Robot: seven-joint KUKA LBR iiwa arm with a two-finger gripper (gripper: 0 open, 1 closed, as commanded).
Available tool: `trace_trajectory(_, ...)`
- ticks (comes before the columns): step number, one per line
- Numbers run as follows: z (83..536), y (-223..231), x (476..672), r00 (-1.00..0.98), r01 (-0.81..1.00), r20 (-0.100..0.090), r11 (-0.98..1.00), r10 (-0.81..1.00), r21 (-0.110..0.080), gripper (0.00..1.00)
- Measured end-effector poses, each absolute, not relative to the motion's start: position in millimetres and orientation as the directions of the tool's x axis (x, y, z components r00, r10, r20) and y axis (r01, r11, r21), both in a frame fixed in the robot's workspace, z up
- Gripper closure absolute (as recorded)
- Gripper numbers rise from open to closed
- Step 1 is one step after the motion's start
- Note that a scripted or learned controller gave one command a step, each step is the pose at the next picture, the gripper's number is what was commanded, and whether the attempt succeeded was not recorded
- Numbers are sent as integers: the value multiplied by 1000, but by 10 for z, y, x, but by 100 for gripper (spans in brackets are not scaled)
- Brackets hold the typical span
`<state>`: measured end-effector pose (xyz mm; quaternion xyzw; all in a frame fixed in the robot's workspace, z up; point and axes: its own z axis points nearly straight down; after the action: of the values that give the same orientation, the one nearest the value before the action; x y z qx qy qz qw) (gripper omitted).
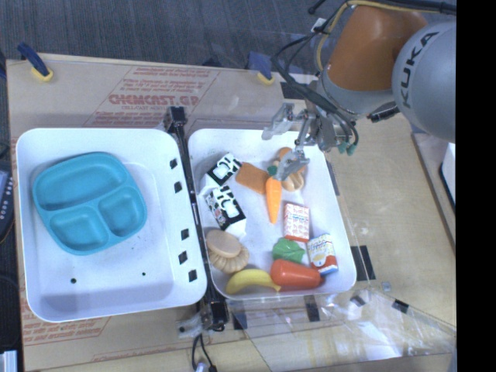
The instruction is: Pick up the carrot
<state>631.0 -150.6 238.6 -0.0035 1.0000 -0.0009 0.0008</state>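
The carrot (273,198) is orange with a green top and lies nearly upright in the picture, in the middle of the right bin (338,208). Its green end points toward the bin's far edge. My gripper (298,147) hangs over the bin's far right part, just above and to the right of the carrot's green end. Its fingers look spread, with nothing between them. One fingertip (297,161) sits over a tan bun-like item (293,175) next to the carrot's top.
The right bin also holds an orange wedge (251,177), two black-and-white cartons (223,205), a round cookie (226,250), a banana (249,280), a red pepper (294,274), a green piece (288,249), a small box (296,222) and a can (322,254). A blue divided tray (87,201) lies in the left bin (108,293).
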Motion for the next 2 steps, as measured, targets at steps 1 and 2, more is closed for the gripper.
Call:
trace_trajectory(1, 1220, -1780, 6005, -1000, -2, 11, 1000, -2, 2, 0)
trace_trajectory(2, 912, -1579, 6060, -1000, 24, 2, 1000, 24, 2, 0)
